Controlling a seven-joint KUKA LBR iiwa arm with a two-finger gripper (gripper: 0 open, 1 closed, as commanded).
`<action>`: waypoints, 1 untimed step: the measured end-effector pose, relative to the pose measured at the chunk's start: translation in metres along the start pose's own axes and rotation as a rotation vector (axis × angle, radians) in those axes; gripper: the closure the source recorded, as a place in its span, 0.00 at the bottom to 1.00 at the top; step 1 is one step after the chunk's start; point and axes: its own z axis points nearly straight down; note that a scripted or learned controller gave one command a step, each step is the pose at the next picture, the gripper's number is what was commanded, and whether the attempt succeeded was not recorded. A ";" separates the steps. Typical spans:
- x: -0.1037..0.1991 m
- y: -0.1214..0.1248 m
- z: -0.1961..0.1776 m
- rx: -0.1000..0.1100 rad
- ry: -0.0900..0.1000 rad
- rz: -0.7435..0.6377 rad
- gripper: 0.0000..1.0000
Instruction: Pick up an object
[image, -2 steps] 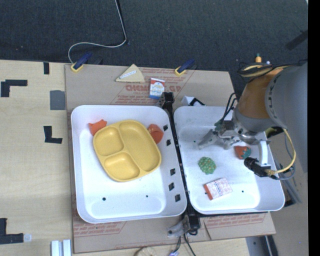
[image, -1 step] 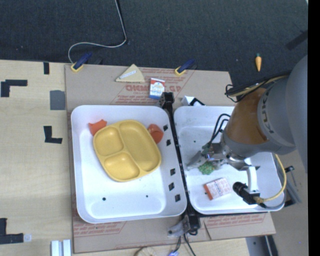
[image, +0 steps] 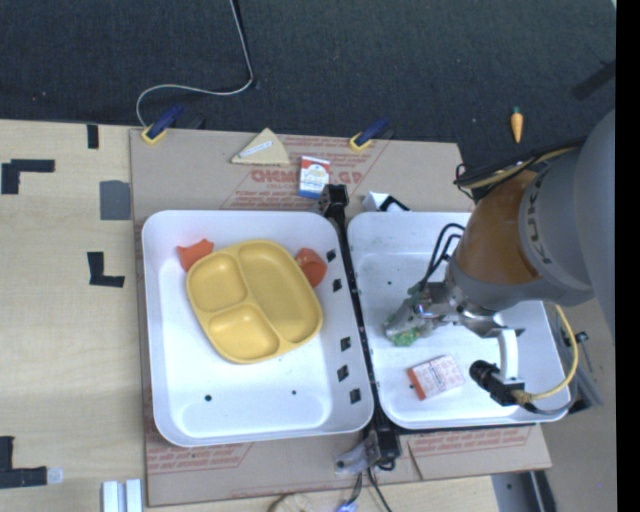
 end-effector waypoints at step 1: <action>0.022 -0.011 -0.088 0.004 0.003 -0.001 1.00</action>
